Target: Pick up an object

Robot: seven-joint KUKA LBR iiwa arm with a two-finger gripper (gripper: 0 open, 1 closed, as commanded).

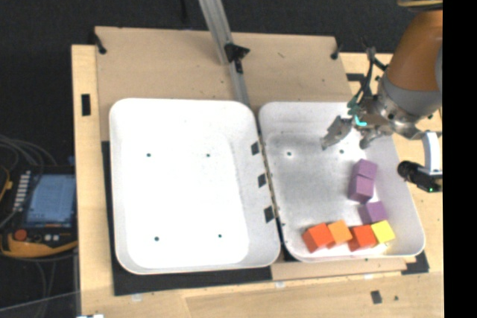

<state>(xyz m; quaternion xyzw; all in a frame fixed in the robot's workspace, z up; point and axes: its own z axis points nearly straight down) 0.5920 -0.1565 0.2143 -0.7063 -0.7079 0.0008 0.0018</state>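
Note:
My gripper [352, 135] hangs over the upper part of the right bin [298, 182], open, with nothing between its fingers. Just below and to its right a purple block [364, 179] lies in the bin, apart from the fingers. A second purple block [373, 211] lies closer to the front. Along the bin's front wall there is a row of an orange block [319, 237], a lighter orange block [340, 231], a red-orange block [363, 237] and a yellow block [383, 231].
The left bin [186, 182] lies beside the right one, with small black clips [261, 179] along the seam between them. A slanted metal rail [216, 15] rises from the bench behind the bins. A device with a blue screen [48, 201] sits off the bench at left.

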